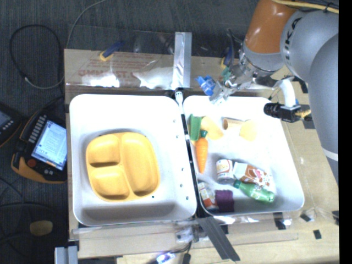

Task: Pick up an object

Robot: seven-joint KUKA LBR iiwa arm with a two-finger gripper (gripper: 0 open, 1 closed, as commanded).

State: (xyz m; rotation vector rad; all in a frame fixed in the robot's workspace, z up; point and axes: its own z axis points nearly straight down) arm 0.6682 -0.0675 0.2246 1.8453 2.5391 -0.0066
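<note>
**Visitor:** Where are you right now?

**Arm:** My gripper (pixel 230 84) hangs above the far rim of the right bin (pixel 286 147), near its far-left corner, close to where the two bins meet. I cannot tell how it is set from up here; the wrist hides it. Nothing shows as held.

**Visitor:** What could you pick?

**Arm:** The right bin carries everything loose. The carrot (pixel 201 153) lies against the left wall, long axis running far to near, its green top toward the far rim and its tip toward the near rim. Along the near edge sit a small can (pixel 224 170), a printed pouch (pixel 254 176), a green bottle (pixel 255 193) lying on its side with its cap toward the left wall, and a dark purple block (pixel 224 200).

**Visitor:** And the other bin?

**Arm:** The left bin (pixel 82 147) carries a yellow divided tray (pixel 122 164), sitting flat in the middle.

**Visitor:** Why is everything huddled at the walls?

**Arm:** My guess: the floor dishes, so things slide to the edges. The carrot looks the closest target, and I would close across its narrow width.
</note>
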